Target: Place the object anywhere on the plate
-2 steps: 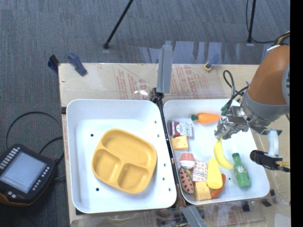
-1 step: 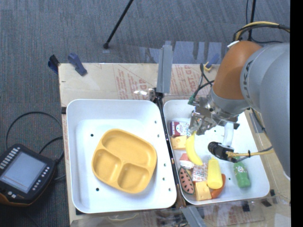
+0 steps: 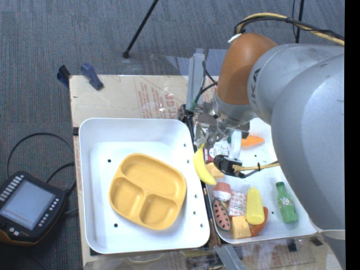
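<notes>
Yellow banana (image 3: 203, 166): at our gripper (image 3: 209, 144), over the bins' shared edge
grip: fingers look shut on banana's top
step: we judge carry
next: we move left, release over plate (image 3: 148, 190)

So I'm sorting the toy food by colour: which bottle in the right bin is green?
The green bottle, near the bin's right edge; the other, the yellow bottle, lies left of it.
</notes>
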Controlling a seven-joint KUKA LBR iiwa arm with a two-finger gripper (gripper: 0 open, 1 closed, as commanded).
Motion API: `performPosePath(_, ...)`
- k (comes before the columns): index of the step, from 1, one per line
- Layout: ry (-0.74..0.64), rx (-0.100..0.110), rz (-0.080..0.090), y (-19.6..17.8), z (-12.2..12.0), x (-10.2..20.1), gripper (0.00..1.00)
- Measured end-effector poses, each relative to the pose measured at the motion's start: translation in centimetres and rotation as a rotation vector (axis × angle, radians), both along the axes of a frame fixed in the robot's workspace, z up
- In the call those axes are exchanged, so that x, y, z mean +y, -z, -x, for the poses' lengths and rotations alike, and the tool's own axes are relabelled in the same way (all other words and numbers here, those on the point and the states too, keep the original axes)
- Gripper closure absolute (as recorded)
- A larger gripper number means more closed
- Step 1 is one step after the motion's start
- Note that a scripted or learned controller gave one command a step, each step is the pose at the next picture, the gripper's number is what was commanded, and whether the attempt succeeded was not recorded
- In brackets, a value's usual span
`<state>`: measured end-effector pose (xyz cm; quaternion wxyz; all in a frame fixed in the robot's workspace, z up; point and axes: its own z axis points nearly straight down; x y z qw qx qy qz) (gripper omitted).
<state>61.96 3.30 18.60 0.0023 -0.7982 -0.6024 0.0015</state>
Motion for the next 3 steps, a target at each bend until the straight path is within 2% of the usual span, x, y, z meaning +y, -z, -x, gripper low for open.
performPosePath(1,-0.108,0.000,0.001,0.0,-1.5,7.1,1.00)
performPosePath(2,-0.134,-0.008,0.001,8.8,-1.1,14.1,1.00)
performPosePath(3,-0.135,-0.002,0.002,9.0,-0.9,14.1,0.00)
